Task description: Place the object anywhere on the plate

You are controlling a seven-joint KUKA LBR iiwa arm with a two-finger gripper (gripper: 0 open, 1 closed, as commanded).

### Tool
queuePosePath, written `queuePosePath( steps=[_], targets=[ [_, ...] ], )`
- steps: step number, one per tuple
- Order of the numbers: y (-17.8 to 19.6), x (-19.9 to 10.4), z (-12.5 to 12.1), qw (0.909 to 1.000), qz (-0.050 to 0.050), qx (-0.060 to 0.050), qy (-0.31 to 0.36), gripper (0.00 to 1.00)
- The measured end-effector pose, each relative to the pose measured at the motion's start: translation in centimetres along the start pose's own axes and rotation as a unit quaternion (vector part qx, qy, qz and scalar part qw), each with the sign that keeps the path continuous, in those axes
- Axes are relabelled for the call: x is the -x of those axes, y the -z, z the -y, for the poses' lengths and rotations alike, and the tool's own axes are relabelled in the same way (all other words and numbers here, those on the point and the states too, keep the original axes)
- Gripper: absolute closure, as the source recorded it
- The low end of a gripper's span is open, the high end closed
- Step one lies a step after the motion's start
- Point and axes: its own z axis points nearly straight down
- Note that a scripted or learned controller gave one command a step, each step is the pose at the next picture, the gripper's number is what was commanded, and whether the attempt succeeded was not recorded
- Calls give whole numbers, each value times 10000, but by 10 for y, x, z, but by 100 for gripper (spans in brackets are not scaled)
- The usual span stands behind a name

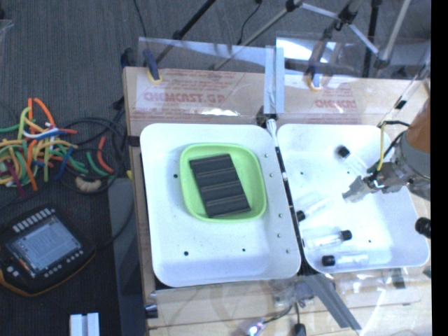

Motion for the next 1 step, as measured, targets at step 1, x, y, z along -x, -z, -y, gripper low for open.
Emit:
queuePosePath(
  steps=[1],
  targets=[
    [0, 0, 0, 10000, 0, 0, 0, 0]
  ],
)
